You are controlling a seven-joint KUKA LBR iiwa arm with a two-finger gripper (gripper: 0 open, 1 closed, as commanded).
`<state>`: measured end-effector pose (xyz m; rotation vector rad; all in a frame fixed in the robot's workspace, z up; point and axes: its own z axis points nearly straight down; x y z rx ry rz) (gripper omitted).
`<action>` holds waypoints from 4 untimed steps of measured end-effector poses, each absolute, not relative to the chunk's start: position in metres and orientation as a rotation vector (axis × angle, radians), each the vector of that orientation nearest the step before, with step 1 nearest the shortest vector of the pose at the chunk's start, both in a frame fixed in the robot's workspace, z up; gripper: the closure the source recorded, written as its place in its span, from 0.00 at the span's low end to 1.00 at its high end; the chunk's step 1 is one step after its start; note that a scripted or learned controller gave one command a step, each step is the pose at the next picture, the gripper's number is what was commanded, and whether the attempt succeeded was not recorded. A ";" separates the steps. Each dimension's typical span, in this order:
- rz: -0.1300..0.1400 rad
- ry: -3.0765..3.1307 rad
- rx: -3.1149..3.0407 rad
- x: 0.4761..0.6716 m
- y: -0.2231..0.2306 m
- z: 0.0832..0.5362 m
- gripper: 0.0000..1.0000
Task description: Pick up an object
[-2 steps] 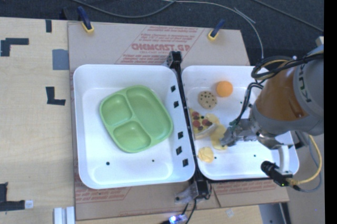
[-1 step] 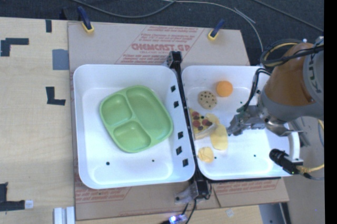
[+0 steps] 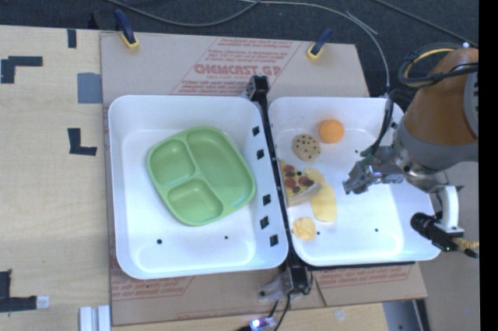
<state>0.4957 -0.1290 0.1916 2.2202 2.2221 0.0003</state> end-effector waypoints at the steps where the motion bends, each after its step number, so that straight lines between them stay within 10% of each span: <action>1: 0.000 2.223 2.220 0.496 -0.129 0.207 1.00; 4: -0.002 2.227 2.218 0.543 0.026 0.213 1.00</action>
